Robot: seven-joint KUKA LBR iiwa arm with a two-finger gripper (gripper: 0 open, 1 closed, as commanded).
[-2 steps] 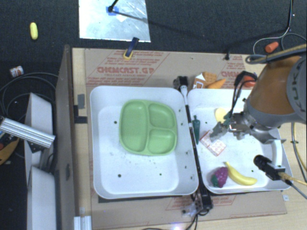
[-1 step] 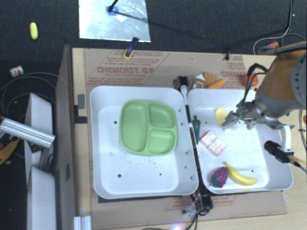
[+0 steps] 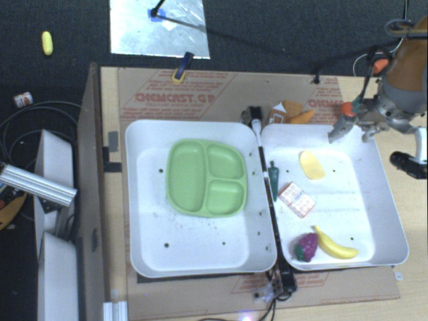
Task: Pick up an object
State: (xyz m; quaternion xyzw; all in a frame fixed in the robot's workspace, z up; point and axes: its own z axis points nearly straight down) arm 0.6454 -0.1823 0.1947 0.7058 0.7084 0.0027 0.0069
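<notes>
My gripper (image 3: 352, 132) hangs over the far right corner of the right bin (image 3: 381, 199), its fingers spread apart with nothing between them. In that bin lie a pale yellow piece (image 3: 311, 164), a pink and white box (image 3: 296, 200), a bunch of purple grapes (image 3: 307, 246) and a banana (image 3: 335, 245). A small green pepper-like item (image 3: 273, 177) rests along the divide between the bins. The yellow piece is the nearest object, down and to the left of the gripper. The left bin (image 3: 144, 246) holds a green divided plate (image 3: 206, 178).
An orange item (image 3: 299, 116) lies on the cardboard behind the bins. A black fixture (image 3: 255, 116) stands at the far end of the divide. Cables and grey equipment sit left of the bench. A shiny sheet (image 3: 159, 17) lies on the floor beyond.
</notes>
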